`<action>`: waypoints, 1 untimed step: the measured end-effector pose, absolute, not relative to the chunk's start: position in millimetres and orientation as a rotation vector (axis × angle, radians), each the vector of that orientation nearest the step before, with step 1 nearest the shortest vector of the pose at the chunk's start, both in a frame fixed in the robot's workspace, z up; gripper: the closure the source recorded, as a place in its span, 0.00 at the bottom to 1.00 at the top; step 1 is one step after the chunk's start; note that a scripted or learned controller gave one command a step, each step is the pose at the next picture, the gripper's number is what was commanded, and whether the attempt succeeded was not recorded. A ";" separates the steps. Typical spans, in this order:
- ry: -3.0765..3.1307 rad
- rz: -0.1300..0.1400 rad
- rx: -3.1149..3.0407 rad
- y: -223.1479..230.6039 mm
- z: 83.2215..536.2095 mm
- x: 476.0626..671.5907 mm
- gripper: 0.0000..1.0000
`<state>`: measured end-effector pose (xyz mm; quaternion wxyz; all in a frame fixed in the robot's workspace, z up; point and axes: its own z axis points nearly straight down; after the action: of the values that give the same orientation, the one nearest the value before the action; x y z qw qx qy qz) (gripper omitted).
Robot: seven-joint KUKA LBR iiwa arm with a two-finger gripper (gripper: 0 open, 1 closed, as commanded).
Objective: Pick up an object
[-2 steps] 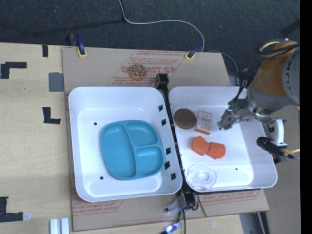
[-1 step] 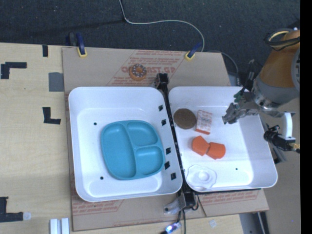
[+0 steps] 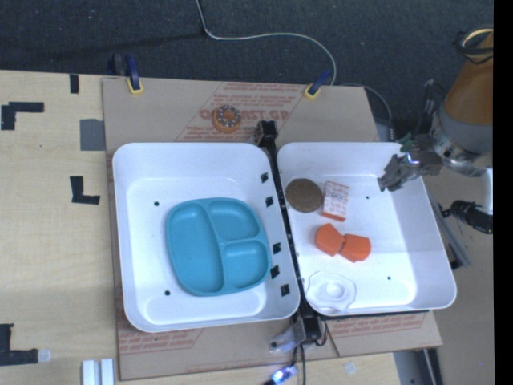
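Note:
The right bin (image 3: 401,215) holds a brown round disc (image 3: 304,195), a small white packet with red print (image 3: 336,200), an orange chunky object (image 3: 342,243) and a clear round lid-like piece (image 3: 331,289). My gripper (image 3: 394,173) hangs over the bin's right rim, up and to the right of the packet, well apart from every object. Nothing shows between its dark fingers.
The left bin (image 3: 136,215) holds a blue divided plate (image 3: 216,245). A black divider with clips (image 3: 276,215) runs between the bins. A white cable (image 3: 264,38) loops across the dark floor behind the bench. The arm's orange band (image 3: 473,91) is at the far right.

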<state>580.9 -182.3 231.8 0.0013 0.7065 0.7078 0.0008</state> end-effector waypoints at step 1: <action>2.221 0.004 2.216 -181.6 284.8 582.0 1.00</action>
<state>582.0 -181.6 284.8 0.0019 0.7062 0.7080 0.0012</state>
